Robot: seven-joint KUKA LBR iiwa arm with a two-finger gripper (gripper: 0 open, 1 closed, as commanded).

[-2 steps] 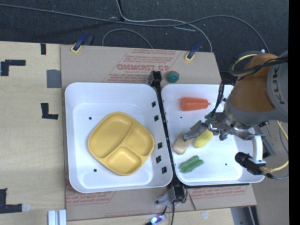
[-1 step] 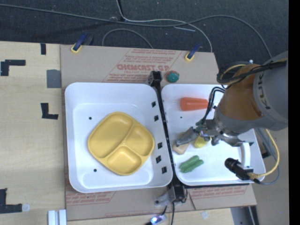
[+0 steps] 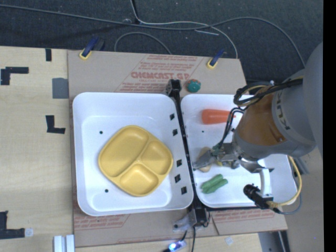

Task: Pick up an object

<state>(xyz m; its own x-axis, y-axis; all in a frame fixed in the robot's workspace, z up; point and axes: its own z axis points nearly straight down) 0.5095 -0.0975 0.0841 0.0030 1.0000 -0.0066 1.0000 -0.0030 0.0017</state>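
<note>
Contact with a small tan object [image 3: 203, 167] appears to have been made by the tool [image 3: 207, 159], which is lowered into the right bin [image 3: 283, 190] near its left wall. Whether its fingers are spread or closed on anything cannot be told, since the wrist hides much of them. Nothing is seen lifted, so the pick is judged not yet done: a grasp and a raise are left. A green pod [image 3: 213, 184] lies just below the tool, and a carrot [image 3: 215, 116] lies further up. A yellow divided plate [image 3: 136, 160] is held in the left bin [image 3: 84, 114].
</note>
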